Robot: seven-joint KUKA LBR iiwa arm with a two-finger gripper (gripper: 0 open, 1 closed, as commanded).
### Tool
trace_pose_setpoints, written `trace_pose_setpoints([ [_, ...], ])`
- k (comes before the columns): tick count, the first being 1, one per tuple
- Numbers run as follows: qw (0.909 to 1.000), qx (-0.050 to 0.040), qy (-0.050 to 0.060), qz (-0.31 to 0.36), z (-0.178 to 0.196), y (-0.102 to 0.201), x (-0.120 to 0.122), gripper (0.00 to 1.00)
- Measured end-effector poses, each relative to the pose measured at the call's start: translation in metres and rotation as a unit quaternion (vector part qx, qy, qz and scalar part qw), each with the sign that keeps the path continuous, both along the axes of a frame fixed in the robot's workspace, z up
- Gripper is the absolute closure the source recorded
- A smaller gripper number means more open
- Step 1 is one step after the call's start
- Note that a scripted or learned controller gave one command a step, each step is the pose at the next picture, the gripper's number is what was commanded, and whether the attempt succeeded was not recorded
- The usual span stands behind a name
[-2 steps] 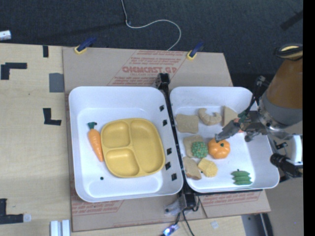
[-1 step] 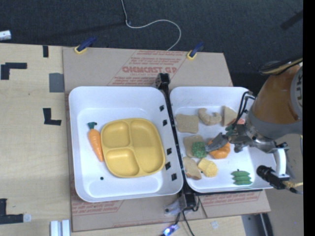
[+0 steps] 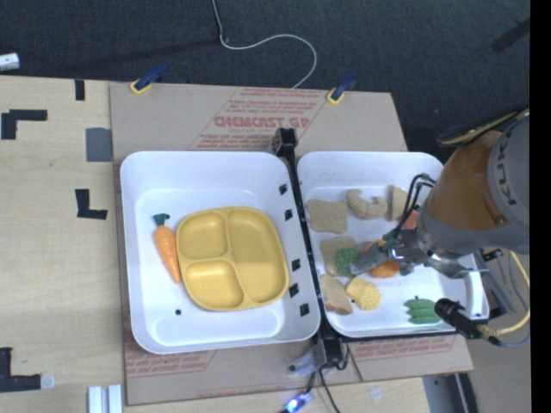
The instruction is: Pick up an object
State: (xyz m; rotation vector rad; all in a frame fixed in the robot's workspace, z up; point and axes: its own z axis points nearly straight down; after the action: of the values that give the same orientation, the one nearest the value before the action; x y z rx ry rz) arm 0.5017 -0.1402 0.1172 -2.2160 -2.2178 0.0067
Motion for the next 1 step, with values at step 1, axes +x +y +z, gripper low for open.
trace_pose_setpoints([
  [1,1.0000,-0.0008,-0.002,0.000,-0.0345,0.0010,-0.0004,0.00],
])
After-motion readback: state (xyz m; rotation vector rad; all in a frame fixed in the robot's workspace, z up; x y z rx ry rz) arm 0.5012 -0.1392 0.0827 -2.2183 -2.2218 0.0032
